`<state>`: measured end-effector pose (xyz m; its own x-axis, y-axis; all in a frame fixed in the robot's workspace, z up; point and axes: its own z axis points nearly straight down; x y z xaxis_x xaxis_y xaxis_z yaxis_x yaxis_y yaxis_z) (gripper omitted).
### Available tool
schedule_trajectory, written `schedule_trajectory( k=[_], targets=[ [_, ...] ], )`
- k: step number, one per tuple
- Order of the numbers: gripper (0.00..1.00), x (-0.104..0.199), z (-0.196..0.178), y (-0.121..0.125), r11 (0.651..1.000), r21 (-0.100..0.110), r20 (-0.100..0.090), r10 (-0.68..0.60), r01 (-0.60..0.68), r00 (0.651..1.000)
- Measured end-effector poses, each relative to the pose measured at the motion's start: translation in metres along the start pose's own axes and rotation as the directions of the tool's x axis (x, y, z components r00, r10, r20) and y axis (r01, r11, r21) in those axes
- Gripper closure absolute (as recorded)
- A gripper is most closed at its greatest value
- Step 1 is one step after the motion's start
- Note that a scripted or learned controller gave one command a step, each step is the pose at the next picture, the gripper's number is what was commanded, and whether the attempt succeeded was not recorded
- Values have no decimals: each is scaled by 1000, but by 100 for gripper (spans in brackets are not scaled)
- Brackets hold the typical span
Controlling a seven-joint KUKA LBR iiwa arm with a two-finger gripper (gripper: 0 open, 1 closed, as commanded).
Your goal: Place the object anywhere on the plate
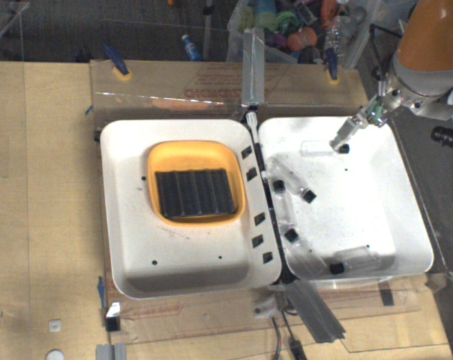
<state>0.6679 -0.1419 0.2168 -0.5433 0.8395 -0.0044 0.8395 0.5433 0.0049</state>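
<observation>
reaching stage by the look of it: gripper (343,145) hangs over the right bin (406,201), finger state can't tell; next, grab a clear plastic piece (316,149), carry to the yellow plate (160,160)

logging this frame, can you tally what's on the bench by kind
white bins: 2, left and right
yellow plate: 1
dark ridged block on the plate: 1
robot arm with claw: 1
total: 5
</observation>
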Motion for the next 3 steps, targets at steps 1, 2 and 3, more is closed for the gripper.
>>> schedule_trajectory(
  k=[1,2,3],
  targets=[
    [0,-48,-27,-31,960,-1,2,-280,280,960],
    [0,-43,-18,-38,713,-2,-2,-701,701,713],
    [0,-30,-1,-37,504,-4,-3,-863,863,504]
  ],
)
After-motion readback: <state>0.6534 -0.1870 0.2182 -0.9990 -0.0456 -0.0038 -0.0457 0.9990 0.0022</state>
